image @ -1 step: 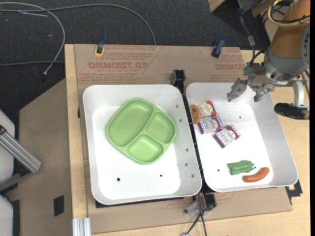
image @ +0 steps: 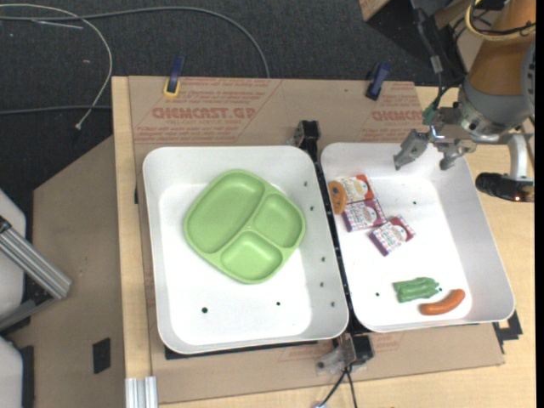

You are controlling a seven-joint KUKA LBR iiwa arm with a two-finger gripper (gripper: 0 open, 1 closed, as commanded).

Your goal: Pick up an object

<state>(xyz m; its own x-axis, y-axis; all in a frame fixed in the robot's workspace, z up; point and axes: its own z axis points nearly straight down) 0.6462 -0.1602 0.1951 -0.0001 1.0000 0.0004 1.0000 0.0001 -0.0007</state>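
Sausage (image: 442, 303) sat nearest in the right bin (image: 484, 253), a green pepper (image: 415, 289) touching it, snack packets (image: 374, 219) beyond; light and slick, I judged, best pinched mid-length. Farthest back, my gripper (image: 427, 153) hung spread open, holding nothing.

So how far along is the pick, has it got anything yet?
Nothing looks picked yet. The gripper is open above the far edge of the right bin, with nothing between its fingers. The packets, green toy and orange sausage lie in that bin; the green divided plate sits in the left bin. Left: descend on one item, close, lift.
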